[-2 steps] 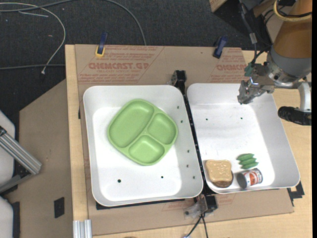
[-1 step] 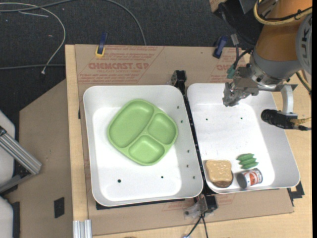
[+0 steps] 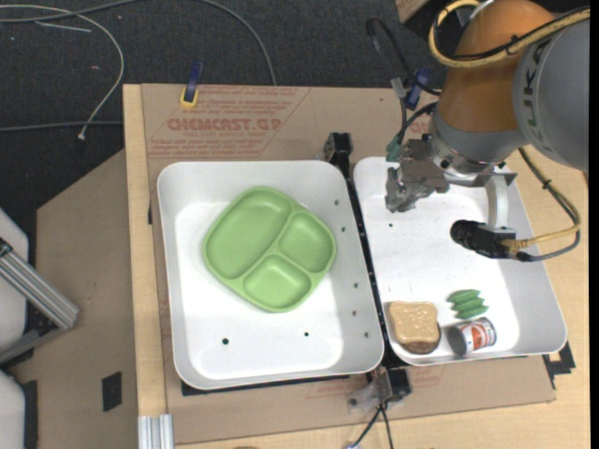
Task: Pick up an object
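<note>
Jaws (image 3: 404, 197) hanging over the right bin (image 3: 426, 251) toward its 11 o'clock corner, nothing between them; open or shut, cannot tell. Toward 6 o'clock in that bin: bread slice (image 3: 415, 326), green pea pod (image 3: 467, 300), small can (image 3: 473, 336) lying on its side, close together. Green divided plate (image 3: 270, 248) centred in the left bin (image 3: 187, 307).

You've got a grey KUKA arm (image 3: 562, 92) with a fat glossy orange band (image 3: 487, 64) above the wrist, a yellow cable (image 3: 456, 28) looped over it (black hose alongside), and a small dark metal gripper (image 3: 404, 195) below.
</note>
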